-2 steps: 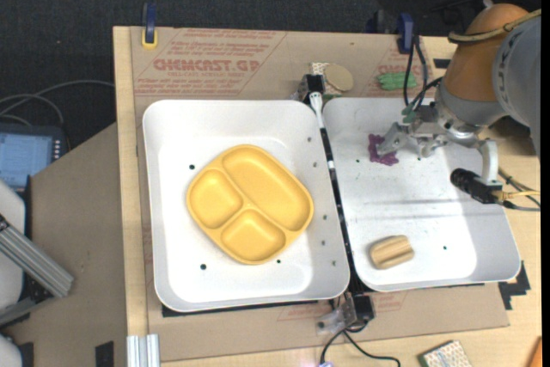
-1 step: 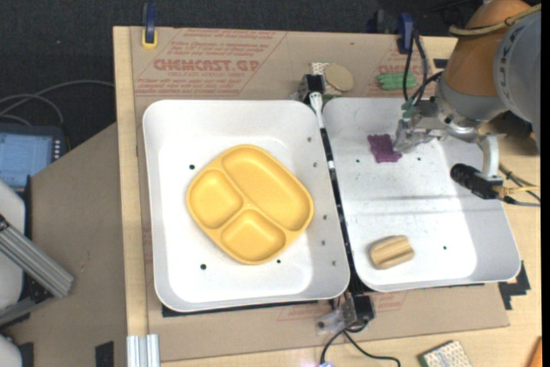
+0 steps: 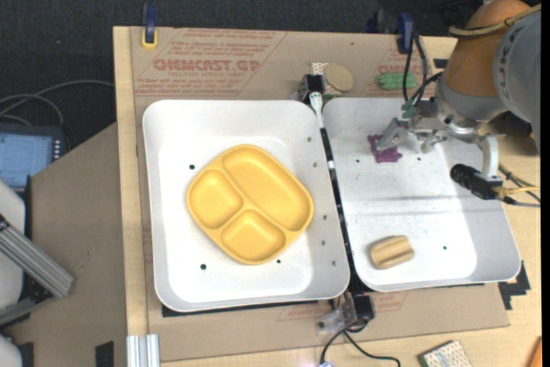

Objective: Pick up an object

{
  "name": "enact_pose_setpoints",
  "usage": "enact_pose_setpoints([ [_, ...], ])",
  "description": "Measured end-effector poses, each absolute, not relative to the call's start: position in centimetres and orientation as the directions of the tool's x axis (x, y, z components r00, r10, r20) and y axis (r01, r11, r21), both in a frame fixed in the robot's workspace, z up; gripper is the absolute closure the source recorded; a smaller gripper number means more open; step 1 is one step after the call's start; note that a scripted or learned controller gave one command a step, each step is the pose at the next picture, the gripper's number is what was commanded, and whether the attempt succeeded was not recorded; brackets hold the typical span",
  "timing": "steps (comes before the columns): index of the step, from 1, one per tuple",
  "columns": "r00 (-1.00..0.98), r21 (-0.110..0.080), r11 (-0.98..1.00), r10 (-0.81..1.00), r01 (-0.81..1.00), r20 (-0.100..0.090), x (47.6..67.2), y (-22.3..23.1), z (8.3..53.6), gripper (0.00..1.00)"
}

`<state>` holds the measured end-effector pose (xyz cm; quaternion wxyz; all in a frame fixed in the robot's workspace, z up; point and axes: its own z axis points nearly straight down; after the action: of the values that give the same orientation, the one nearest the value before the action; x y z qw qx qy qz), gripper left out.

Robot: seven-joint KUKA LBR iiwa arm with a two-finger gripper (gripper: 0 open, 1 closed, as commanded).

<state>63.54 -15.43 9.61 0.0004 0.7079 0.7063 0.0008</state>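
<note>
A small purple object (image 3: 385, 149) lies in the upper left part of the right bin (image 3: 481, 271). My gripper (image 3: 411, 136) hangs low over that bin, just to the right of the purple object and very close to it. I cannot make out whether it touches the object. A tan, loaf-shaped block (image 3: 392, 251) rests near the front of the same bin, well away from the gripper.
A yellow divided plate (image 3: 248, 202) sits in the middle of the left bin (image 3: 163, 185). Beyond the bins, on the board, lie a green item (image 3: 393, 82) and a tan disc (image 3: 341, 79). The arm (image 3: 485, 69) comes in from the upper right.
</note>
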Motion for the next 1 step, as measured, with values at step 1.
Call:
enact_pose_setpoints([
  [1,0.001,-0.005,-0.001,1.000,1.000,0.011,66.76,-21.52,9.20,0.00],
])
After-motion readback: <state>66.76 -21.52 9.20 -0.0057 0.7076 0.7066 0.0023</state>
